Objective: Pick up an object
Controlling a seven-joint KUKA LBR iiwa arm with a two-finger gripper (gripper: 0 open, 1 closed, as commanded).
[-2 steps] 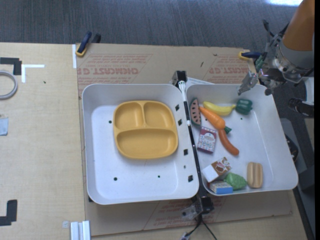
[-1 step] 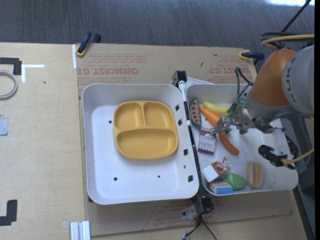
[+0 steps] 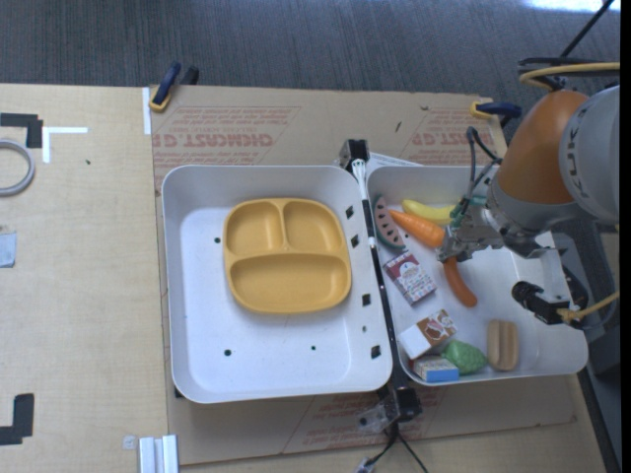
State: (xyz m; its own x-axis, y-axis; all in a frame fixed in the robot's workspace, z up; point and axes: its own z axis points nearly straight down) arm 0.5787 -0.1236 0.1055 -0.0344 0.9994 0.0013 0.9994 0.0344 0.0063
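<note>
Cables and a clamp (image 3: 392, 414) at the bottom edge of the frame sit closest to the lens, just below the seam where the two bins meet. Above them, the left bin (image 3: 197, 363) is occupied by a yellow divided plate (image 3: 288, 254), laid flat in its upper middle, well apart from anything to be picked.

All the candidates are gathered in the right bin (image 3: 567, 358). At its lower edge a small carton (image 3: 427, 334), a green item (image 3: 464, 356) and a bun-like piece (image 3: 503, 344) are crowded together. A red-patterned packet (image 3: 409, 277) lies near the left wall, and a watermelon slice (image 3: 392, 228), a carrot (image 3: 418, 228) and a banana (image 3: 431, 209) are bunched at the upper left. A red sausage (image 3: 459, 282) lies slanted in the middle.

The arm (image 3: 552, 166) is brought in from the right of the frame, and the gripper (image 3: 461, 242) is lowered at the sausage's upper end, just beside the carrot's tip. Whether the gripper is released or clenched cannot be told, since its tips are lost against the objects beneath. The sausage is judged the likely target, being separated enough from its neighbours to be approached cleanly; nothing is seen lifted yet.
</note>
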